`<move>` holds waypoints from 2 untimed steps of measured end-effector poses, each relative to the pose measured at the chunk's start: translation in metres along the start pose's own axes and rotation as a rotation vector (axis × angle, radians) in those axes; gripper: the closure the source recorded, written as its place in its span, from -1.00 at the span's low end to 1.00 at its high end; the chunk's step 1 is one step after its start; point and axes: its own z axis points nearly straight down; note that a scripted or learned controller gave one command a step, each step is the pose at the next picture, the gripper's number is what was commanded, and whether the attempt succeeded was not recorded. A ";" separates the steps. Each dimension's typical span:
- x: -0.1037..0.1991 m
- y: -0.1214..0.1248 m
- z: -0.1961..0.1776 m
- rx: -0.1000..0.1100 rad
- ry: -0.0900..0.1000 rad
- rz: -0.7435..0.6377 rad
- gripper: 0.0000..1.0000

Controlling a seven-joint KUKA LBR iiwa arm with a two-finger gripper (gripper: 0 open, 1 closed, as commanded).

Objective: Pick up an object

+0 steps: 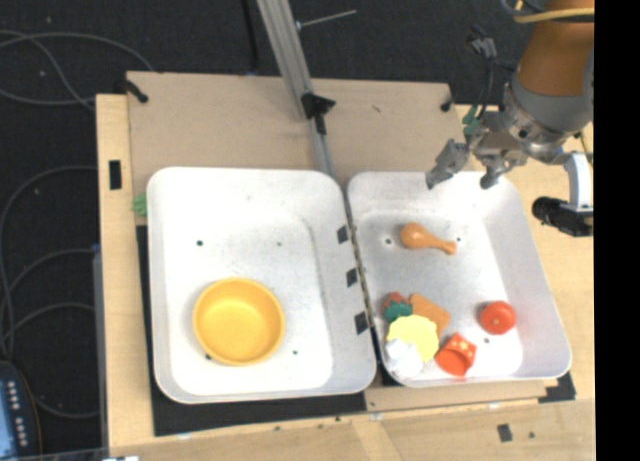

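Note:
My gripper point(465, 173) hangs open above the back edge of the right bin point(520, 249), its two fingers spread apart with nothing between them. Below it in that bin lies an orange-brown drumstick toy point(427, 239). Toward the bin's front sit a red tomato point(497, 317), a red cup-like piece point(456, 356), a yellow piece point(414, 335) on a white one point(404, 357), and an orange slab point(432, 309) with a small green and red bit point(396, 305). A yellow bowl point(238, 321) rests in the left bin point(200, 209).
A slanted metal pole point(288, 49) rises from the bench behind the bins' junction. Black clips point(352, 274) mark the divider between the bins. Cables lie on the dark floor at left.

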 end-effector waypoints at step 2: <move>0.006 0.003 0.059 0.006 -0.001 -0.001 -1.00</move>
